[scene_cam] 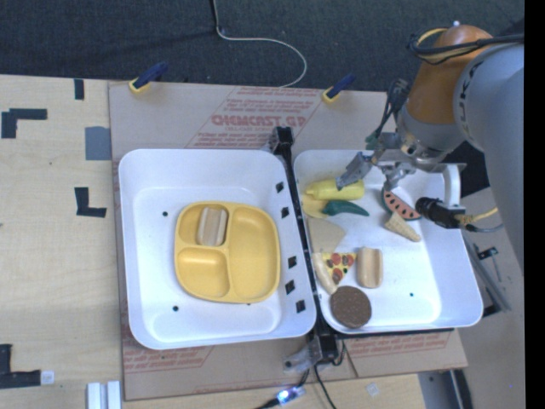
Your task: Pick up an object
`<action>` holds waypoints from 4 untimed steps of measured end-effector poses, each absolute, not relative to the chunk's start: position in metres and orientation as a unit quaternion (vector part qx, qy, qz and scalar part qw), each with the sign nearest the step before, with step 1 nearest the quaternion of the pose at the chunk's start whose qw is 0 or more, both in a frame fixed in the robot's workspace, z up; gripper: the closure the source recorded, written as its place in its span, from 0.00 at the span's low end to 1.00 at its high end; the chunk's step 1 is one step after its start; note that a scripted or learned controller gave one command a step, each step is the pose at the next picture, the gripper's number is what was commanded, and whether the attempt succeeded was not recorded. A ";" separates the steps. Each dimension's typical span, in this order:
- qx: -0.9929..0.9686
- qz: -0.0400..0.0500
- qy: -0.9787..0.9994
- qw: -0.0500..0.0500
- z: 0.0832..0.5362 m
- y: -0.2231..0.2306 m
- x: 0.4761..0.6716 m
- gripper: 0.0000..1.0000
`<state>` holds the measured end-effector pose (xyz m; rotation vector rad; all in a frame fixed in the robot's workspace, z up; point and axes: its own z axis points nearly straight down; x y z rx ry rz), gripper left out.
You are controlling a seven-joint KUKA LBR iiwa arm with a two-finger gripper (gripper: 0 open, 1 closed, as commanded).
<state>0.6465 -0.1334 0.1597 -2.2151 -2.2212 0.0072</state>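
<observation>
Broadly, the surface (51,245) spreads pale and wide to the left of the right bin (451,301), with a brown cardboard sheet (247,118) laid over it and running under that bin. My arm (485,100) comes in over the right bin's upper right corner, the orange band bulging above the bin's far rim. The left bin (145,313) butts against the right bin's left wall, and its yellow divided plate (228,252) sits well clear of that wall with a small tan piece (212,225) in one compartment.

Open floor in the right bin lies mostly along its right wall and lower right corner; its left half is crowded. My pincer (377,171) hangs over the bin's upper middle with its two fingers spread apart and nothing between them. One finger (352,174) points down-left, its tip just above the yellow banana-like toy (334,191), which lies near the bin's left wall. A green pepper-like piece (345,208) touches that yellow toy from below. A watermelon slice (398,204) and a tan wedge (402,227) lie near the bin's middle, beneath my wrist. A brown round cookie (351,307) sits by the bin's near rim, with a bread roll (369,267) and a pizza slice (334,268) just above it.
</observation>
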 end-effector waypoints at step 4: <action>-0.706 -0.001 -0.708 -0.001 0.142 -0.124 0.641 1.00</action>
